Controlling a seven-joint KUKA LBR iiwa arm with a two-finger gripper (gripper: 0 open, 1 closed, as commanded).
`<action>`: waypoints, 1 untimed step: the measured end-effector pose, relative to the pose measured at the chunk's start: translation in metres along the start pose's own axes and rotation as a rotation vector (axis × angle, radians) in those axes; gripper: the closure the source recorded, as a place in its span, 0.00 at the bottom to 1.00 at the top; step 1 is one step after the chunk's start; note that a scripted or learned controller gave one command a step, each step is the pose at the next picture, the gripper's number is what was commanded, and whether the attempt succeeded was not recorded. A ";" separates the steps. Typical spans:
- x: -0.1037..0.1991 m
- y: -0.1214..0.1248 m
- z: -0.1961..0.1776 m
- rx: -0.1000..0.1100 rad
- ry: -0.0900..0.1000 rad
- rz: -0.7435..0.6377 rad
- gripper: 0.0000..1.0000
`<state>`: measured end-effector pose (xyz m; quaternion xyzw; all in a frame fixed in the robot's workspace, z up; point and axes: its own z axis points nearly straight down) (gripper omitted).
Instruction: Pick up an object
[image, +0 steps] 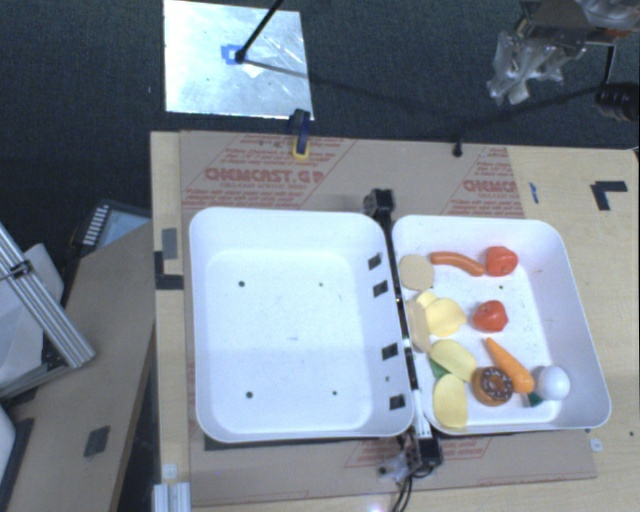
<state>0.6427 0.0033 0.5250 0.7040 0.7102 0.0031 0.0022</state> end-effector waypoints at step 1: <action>-0.031 0.026 0.032 0.005 -0.003 0.009 1.00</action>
